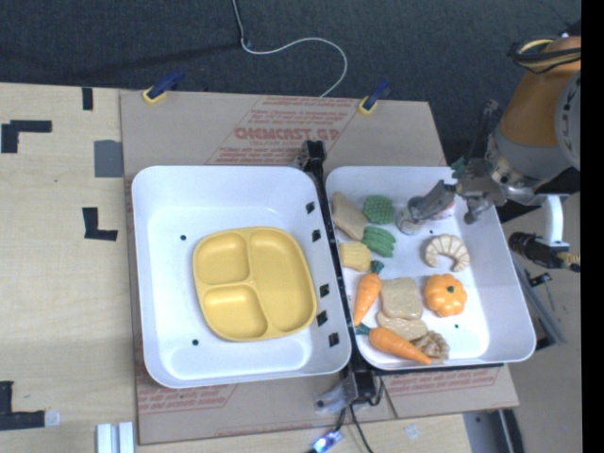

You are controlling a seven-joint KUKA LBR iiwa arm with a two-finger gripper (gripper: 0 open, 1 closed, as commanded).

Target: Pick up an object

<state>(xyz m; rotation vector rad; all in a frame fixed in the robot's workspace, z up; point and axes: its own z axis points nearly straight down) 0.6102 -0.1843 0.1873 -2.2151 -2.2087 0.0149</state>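
Observation:
The right bin [500, 281] holds several toy foods. Among them are a beige wedge [347, 217], two green pieces [379, 208] [380, 240], a corn cob [354, 255], two carrots [366, 295] [401, 345], a bread slice [401, 300], an orange pumpkin [444, 293] and a pale croissant [447, 250]. My gripper [420, 213] reaches in from the right and hangs low over the bin's upper part. It sits just right of the upper green piece and above the croissant. I see nothing in its grasp.
The left bin [160, 253] bears a yellow divided plate [253, 283]. A black divider [326, 243] runs between the bins. A small brown piece [434, 344] lies beside the lower carrot. The arm's orange band [543, 92] is at the upper right.

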